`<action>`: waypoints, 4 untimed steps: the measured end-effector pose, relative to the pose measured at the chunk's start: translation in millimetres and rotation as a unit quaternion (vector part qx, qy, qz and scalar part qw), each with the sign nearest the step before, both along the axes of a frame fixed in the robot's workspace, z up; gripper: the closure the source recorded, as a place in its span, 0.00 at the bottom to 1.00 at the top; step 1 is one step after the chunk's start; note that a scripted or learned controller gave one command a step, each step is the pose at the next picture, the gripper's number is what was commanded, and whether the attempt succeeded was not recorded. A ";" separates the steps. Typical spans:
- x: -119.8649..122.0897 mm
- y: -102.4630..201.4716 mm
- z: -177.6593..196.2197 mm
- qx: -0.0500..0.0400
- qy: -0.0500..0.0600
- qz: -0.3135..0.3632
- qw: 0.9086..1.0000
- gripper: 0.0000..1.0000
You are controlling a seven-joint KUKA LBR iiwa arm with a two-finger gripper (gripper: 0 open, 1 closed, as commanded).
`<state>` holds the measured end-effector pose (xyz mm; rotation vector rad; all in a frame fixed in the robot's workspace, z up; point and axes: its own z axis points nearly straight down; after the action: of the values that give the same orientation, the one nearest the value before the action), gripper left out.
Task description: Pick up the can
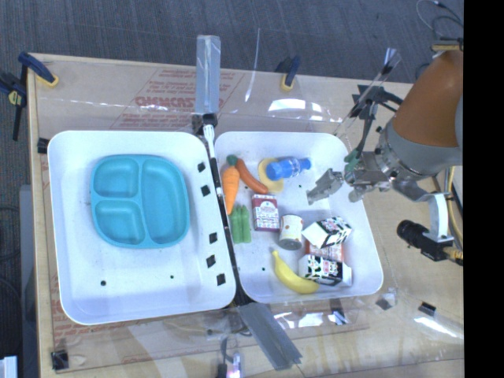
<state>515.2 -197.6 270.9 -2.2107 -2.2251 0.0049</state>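
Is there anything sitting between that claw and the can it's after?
Nothing visible does. The gripper hangs over the right bin, up and right of the can; bare bin floor lies between. A milk carton crowds the can's right side.

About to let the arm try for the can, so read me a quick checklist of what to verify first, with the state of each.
1. Small cream cylindrical can visible in the right white bin: ok.
2. Can free of the gripper: ok, the gripper is up and right of it.
3. Room around the can: not ok, the red carton and black-and-white milk carton crowd it.
4. Yellow banana off the can: ok, just below.
5. Can upright: cannot tell.
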 end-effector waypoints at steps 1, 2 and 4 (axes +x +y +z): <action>-7.7 22.3 -161.6 0.001 0.001 0.093 0.996 0.00; -26.7 8.5 -100.0 0.000 -0.003 0.223 0.975 0.00; -17.4 -3.8 -157.8 0.000 -0.003 0.275 0.961 1.00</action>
<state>497.9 -201.5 113.1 -1.5150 -2.7529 -0.0003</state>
